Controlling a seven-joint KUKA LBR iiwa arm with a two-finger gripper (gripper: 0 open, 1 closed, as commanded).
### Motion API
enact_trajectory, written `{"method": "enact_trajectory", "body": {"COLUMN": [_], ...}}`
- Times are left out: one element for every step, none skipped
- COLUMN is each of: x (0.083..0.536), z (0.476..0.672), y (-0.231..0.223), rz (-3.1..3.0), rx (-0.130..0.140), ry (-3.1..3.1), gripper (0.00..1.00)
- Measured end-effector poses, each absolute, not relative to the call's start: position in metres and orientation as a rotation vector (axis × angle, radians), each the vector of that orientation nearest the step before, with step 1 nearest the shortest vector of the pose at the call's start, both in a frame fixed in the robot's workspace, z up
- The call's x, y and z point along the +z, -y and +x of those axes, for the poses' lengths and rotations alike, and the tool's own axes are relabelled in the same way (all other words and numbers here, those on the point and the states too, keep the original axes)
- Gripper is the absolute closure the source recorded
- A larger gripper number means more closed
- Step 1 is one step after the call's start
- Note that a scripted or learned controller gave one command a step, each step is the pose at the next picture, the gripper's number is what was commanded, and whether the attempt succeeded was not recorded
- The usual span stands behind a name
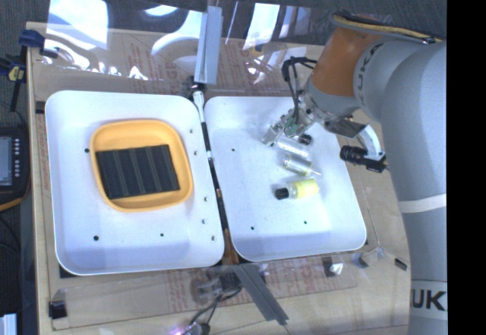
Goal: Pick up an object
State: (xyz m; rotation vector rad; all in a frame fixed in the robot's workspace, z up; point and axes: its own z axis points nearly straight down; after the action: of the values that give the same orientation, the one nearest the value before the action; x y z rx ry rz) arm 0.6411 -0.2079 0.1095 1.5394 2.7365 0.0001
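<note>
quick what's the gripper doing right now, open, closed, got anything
Gripper: low over the right bin, just above the small yellow bottle; open or closed cannot be told, and nothing is seen held.

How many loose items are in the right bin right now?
2 that I can make out: a small yellow bottle near the middle, and a clear item just above it. The gripper may hide more.

Arm (410, 121): big grey rounded casing, orange band (338, 60) above wrist. Black cable (292, 71) loops nr wrist. White "UK" lettering (427, 299) on lower grey segment. Gripper (288, 128) metallic, small.
</note>
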Motion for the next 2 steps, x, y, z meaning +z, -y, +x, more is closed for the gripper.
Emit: {"method": "enact_trajectory", "body": {"x": [0.095, 0.092], "z": [0.659, 0.65], "y": [0.207, 0.174], "rz": [1.225, 1.192], "rx": [0.002, 0.0], "ry": [-2.888, -2.908], "gripper": [1.0, 1.0]}}
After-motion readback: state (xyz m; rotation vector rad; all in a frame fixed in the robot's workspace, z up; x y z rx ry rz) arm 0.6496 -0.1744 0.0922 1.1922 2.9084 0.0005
